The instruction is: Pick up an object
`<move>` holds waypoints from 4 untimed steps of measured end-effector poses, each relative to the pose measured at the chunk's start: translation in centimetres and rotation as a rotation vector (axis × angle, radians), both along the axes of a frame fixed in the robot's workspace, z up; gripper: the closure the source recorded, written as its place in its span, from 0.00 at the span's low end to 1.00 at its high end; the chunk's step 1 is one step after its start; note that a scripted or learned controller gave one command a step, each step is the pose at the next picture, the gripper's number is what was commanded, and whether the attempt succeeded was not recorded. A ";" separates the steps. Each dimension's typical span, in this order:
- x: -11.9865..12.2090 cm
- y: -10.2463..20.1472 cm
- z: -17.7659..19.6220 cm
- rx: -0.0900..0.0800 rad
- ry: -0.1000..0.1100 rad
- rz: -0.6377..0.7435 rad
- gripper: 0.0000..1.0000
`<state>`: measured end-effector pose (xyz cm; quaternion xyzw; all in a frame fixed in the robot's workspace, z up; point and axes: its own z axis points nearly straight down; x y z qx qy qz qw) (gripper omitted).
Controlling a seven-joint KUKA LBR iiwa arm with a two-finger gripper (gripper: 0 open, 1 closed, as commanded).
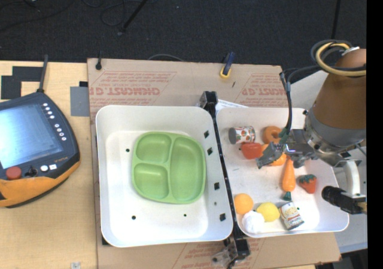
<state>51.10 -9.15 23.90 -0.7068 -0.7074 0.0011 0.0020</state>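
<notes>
Right of frame, jaws hung over red pepper, state unclear; one carrot, two cans.

Left bin: its middle is taken up by a green tray; bare floor is left along the walls.
Right bin: crowded. A can, donut and red piece are grouped at the back; a carrot and strawberry lie mid-bin.
Front edge: blocked by an orange, white ball, lemon and small can, packed close.
Open floor: a patch is left between the red piece and the orange.
Right side: occupied by the arm.
</notes>
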 end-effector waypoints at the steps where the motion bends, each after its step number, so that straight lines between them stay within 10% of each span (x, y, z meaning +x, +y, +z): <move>1: 0.8 -0.2 -5.0 0.001 0.005 0.000 0.00; 3: 1.3 -0.1 -15.4 0.000 0.001 0.001 0.00; 4: 1.3 -0.4 -14.2 0.000 0.001 -0.008 1.00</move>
